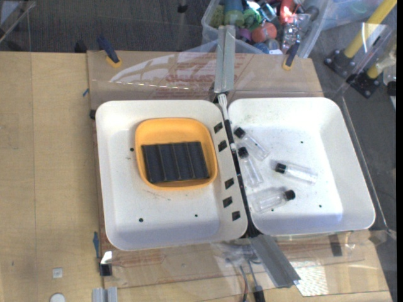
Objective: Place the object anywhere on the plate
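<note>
Scanning from the near edge, I see the closest small clear plastic vial with a black cap (272, 199) lying flat in the right white bin (327, 115), others beside it; it looks light, stiff and slick, so I would pinch across mid-barrel. Farther left sits the orange square plate (143, 131) carrying a black ribbed block (175, 162). I cannot tell the jaws' state.

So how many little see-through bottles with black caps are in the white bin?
4, all in the right bin: one bottle near the divider at top, one bottle just below it, one bottle in the middle, one bottle lowest. They're clear, so another could hide.
</note>
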You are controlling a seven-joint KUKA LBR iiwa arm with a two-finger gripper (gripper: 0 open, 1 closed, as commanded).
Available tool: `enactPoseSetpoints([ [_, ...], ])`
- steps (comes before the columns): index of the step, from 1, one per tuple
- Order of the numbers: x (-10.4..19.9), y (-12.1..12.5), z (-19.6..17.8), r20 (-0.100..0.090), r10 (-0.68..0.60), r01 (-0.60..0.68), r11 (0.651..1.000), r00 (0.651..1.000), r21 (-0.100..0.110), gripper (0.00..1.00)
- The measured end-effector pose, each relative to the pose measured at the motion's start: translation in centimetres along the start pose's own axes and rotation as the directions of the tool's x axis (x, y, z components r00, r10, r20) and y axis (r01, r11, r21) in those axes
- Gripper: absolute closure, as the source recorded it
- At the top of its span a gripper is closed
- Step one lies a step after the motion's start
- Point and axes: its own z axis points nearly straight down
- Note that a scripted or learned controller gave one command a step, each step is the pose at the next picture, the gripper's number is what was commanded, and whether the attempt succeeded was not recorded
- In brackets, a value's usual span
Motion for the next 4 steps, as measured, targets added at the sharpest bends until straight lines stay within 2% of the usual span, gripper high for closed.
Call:
enactPoseSetpoints([
  [1,-0.3,0.1,0.0,0.000,-0.302,0.302,0.953,0.953,-0.001,1.00],
  [2,0.0,0.0,0.1,0.002,-0.635,0.635,0.772,0.772,-0.004,1.00],
  [3,-0.8,0.4,0.1,0.004,-0.837,0.837,0.547,0.547,-0.004,1.00],
  [4,-1.2,0.6,0.2,0.005,-0.974,0.974,0.228,0.228,-0.003,1.00],
])
